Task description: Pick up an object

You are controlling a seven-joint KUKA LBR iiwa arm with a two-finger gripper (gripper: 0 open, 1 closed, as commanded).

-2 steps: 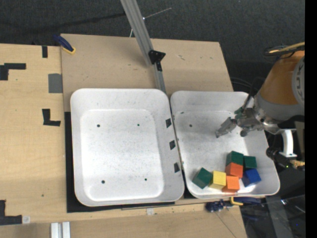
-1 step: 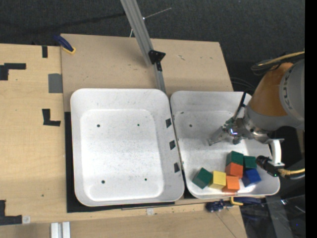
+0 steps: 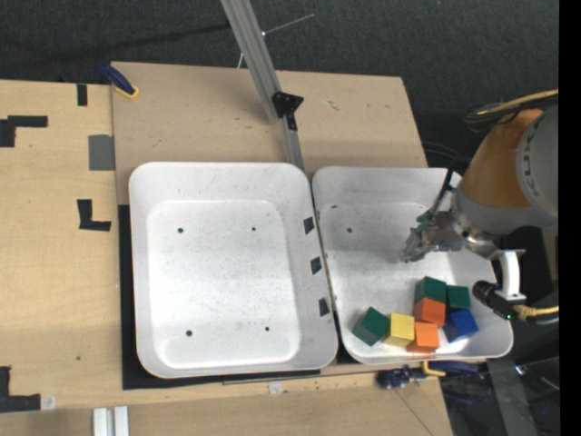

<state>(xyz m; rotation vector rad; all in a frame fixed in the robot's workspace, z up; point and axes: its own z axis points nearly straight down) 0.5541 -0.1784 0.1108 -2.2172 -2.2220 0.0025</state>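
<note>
The blocks sit bunched in the near corner of the right bin (image 3: 363,193), the corner closest to the arm's side: a dark green block (image 3: 370,325) at the left end of the bunch, a yellow block (image 3: 401,327) touching it, then an orange block (image 3: 425,336) beside that, a second orange block (image 3: 430,312) just behind, two more green blocks (image 3: 435,290) (image 3: 457,296) at the back of the pile, and a blue block (image 3: 461,323) against the bin's right wall. The gripper (image 3: 419,243) hangs over the bare floor of the same bin, just behind the pile and apart from it, with nothing visibly between its fingers; from here I cannot tell whether they are spread or closed, since the tip is small and dark against the wrist. The arm (image 3: 508,175), with its orange band, comes in over the right bin's far right corner. Left of the right bin, touching it along the shared edge, is the left bin (image 3: 218,184). Both rest on the wooden counter (image 3: 200,107), and a slanted metal rail (image 3: 250,34) runs from behind down toward the gap between the bins.
</note>
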